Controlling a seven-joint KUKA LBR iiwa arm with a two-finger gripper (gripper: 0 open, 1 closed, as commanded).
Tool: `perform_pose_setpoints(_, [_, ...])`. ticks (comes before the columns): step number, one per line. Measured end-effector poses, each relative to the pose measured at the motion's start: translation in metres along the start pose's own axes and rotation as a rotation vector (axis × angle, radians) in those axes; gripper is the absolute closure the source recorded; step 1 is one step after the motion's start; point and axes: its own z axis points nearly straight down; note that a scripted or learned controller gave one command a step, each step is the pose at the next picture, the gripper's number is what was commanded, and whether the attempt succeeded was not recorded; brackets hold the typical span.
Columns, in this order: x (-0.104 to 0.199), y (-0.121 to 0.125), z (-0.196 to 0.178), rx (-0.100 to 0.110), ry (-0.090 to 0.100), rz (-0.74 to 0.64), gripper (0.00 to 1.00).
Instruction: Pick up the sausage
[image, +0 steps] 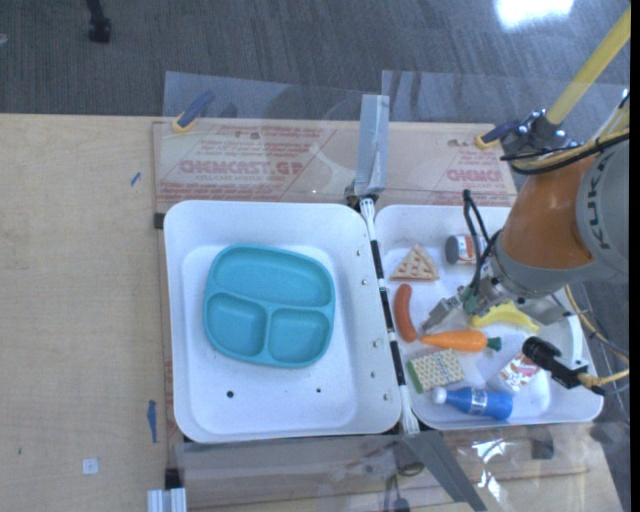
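In the left white bin (200, 400) sits a turquoise plastic plate with three compartments (268, 305), well clear of the work. Across the divider, at the left edge of the right white bin (590, 405), the short reddish-orange sausage (404, 311) lies lengthwise, pointing roughly twelve to six o'clock, free of its neighbours. A tan triangular toast slice (414, 265) rests at its one o'clock, a pale waffle-patterned cracker (434, 370) at its five o'clock, and an orange carrot with a green end (459, 341) at its four o'clock. Further right a yellow banana (505, 318) lies under the arm, with a blue bottle with a white cap (478, 403) near the bin's six o'clock edge.

The gripper (449, 310) hangs at the sausage's three o'clock, near it but apart, holding nothing; I cannot tell whether its fingers are spread or together.

The reach looks unfinished. To do it well, I judge the gripper should shift towards nine o'clock until centred over the sausage's middle, straddle its narrow width, and descend straight, keeping off the bin wall and the carrot
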Motion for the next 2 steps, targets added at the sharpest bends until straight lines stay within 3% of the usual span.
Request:
perform_pose_setpoints(1, [-0.057,0.053,-0.065,0.004,0.001,-0.068,0.00])
perform_pose_setpoints(2, [0.003,0.012,0.000,0.000,-0.001,-0.208,0.00])
